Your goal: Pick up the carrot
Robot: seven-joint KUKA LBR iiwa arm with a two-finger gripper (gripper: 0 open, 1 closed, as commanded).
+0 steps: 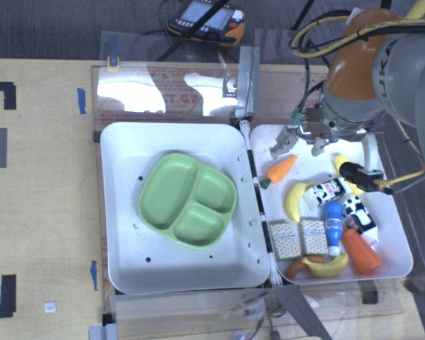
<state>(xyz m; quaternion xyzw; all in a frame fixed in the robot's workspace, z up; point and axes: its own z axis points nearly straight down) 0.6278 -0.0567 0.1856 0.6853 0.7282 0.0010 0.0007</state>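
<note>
The orange carrot (280,169) with a green stem end lies in the right bin (400,241), near its upper left corner, pointing up and right. My gripper (302,142) hangs just above and right of the carrot's tip, open, with one finger (283,142) at the left and the other (319,146) at the right. Nothing is between the fingers.
A green three-part plate (188,198) lies in the left bin (120,261). The right bin also holds a yellow banana (295,199), a blue bottle (333,225), an orange-red bottle (359,252), two small packets (299,238), black-and-white items (356,210) and another banana (326,265).
</note>
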